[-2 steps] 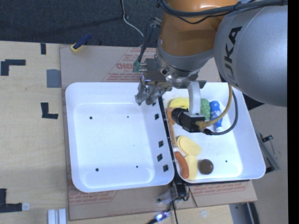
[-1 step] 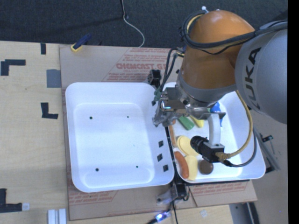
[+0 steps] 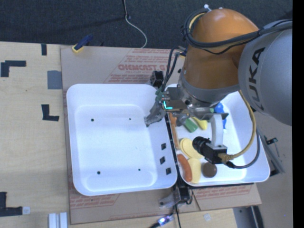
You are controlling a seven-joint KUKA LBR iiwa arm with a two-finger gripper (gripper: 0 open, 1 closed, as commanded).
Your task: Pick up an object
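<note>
Tool (image 3: 153,117) over left bin's (image 3: 114,141) rim, state unclear | toy sausage (image 3: 185,167): light, stiff, slick; grip mid-length.

You see two smooth, glossy white plastic bins (image 3: 114,141) on matt brown cardboard (image 3: 128,65) over a pale wood-grain tabletop (image 3: 28,146); the arm's orange band (image 3: 216,42) shines.

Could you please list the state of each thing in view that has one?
Gripper: over the right edge of the left bin, nothing visibly between its fingers.
Left bin: upright on the bench.
Right bin: upright, holding small objects.
Orange sausage-shaped object: lying in the right bin.
Green object: lying in the right bin, under the wrist.
</note>
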